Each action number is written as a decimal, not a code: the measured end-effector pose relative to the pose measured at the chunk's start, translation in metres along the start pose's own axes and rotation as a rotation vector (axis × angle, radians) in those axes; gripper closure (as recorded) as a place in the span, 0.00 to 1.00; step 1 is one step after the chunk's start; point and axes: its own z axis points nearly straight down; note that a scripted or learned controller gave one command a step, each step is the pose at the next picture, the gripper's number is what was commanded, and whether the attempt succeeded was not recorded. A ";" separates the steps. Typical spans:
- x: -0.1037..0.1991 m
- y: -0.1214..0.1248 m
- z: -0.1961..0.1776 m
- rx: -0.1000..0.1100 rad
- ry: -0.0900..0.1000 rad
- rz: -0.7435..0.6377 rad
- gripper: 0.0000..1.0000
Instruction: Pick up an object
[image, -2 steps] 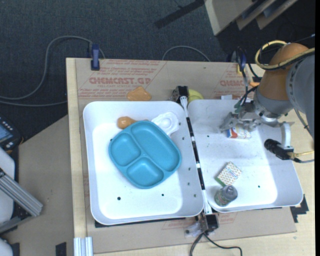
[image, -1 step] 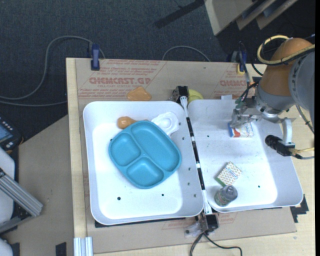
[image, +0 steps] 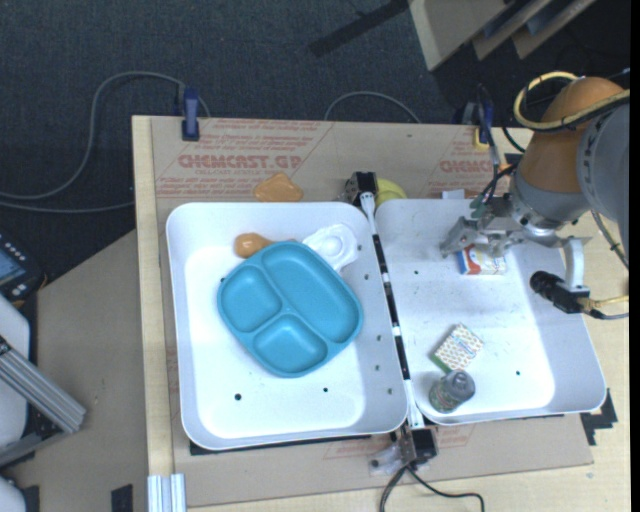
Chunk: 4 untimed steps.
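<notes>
At the near edge of the right white bin (image: 560, 385) lies a small grey-and-green rounded object (image: 452, 391), close to the bin's near left corner; just beyond it, slightly to the right, rests a small flat packet with a pale checked pattern (image: 459, 347), tilted on its corner; the two are near each other, and whether they touch cannot be told. Farther back in that bin, near its far wall, sits a small red, white and blue packet (image: 482, 263); the two-finger gripper (image: 481, 236) is directly above it, its metal parts overlapping the packet's far edge; whether the tips are spread or pressed together cannot be told, nor whether they touch the packet. The grey arm (image: 600, 160) reaches in from the right, its orange band (image: 575, 115) high at the far right, the wrist bent downward and leftward toward the bin's far side; a black cable (image: 560, 291) hangs beside the wrist over the bin's right part.

In the left white bin (image: 200, 390) a blue three-compartment plastic tray (image: 289, 306) lies slanted near the middle; a small orange rounded piece (image: 251, 243) sits just beyond its far left corner; a white rounded item (image: 332, 243) touches the tray's far right edge. Beyond the bins, on the brown board (image: 240, 160), rest an orange lump (image: 277, 187) and a yellow object (image: 388, 190).
</notes>
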 end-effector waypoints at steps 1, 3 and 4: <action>0.012 0.033 0.014 0.006 -0.005 -0.001 0.00; -0.015 0.014 0.013 0.002 -0.001 0.002 0.00; -0.023 -0.005 0.011 0.007 -0.001 0.002 0.00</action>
